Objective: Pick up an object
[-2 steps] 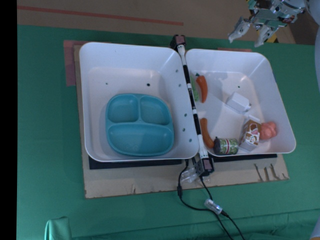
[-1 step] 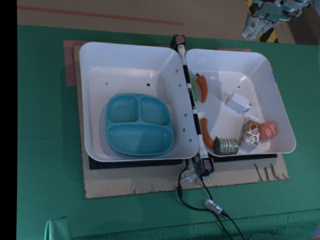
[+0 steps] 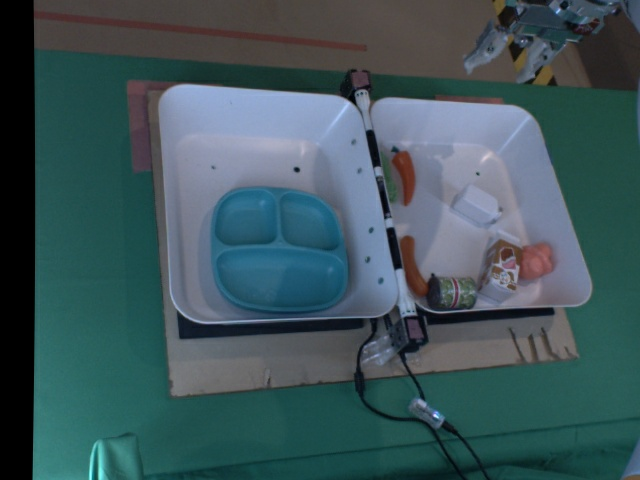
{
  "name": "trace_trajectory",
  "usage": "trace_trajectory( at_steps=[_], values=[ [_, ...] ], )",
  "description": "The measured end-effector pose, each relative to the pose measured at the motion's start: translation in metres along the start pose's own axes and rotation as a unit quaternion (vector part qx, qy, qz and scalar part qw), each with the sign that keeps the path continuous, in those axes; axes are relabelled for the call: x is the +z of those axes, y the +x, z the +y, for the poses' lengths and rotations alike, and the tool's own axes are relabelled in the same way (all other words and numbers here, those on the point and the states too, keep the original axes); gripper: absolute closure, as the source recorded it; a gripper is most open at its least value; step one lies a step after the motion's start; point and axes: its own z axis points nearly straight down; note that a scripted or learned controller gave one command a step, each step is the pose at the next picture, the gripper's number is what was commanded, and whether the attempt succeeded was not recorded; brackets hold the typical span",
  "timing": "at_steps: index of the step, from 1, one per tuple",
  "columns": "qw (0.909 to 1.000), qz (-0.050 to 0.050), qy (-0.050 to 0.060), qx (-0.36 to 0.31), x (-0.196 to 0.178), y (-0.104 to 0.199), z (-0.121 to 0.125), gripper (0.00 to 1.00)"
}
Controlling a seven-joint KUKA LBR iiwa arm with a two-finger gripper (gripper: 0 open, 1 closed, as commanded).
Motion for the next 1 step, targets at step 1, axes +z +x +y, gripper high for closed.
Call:
trace_trajectory(
  at_steps=[1],
  values=[
    [1.0,0.002,0.008,-0.001,0.0324,-0.0328,-0.0025,0.0]
  ],
)
